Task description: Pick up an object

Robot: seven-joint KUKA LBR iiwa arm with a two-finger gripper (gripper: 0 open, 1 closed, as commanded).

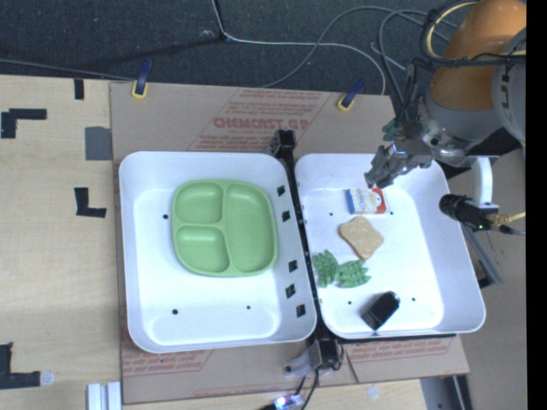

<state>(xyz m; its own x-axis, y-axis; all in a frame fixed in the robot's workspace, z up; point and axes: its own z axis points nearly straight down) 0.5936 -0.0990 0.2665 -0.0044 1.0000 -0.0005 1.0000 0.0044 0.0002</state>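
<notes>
- The grey arm with the orange band (483, 24) is reaching in from the right and hanging over the far right part of the right-hand shallow white bin (444, 254).
- The dark two-finger gripper (382, 175) is pointing down and to the left, sitting just above and to the right of the small blue, white and red packet (364, 200); whether it is touching the packet cannot be told.
- Nothing is showing between the gripper's tips, and whether they are apart or together cannot be told from this slant.
- The tan, bread-like slice (361, 237) is lying near the middle of the right-hand bin, just below the packet.
- The green leafy toy piece (339, 270) is lying below and to the left of the slice, close to the bin's left wall.
- The small black block (380, 309) is sitting tilted near the front edge of the same bin, apart from the other things.
- The left-hand shallow white bin (149, 306) is holding a light green divided plastic plate (225, 227), which is lying flat with its three compartments facing up.
- Both bins are resting side by side on a brown cardboard sheet (248, 114), which is lying on the pale wooden bench (47, 263).
</notes>
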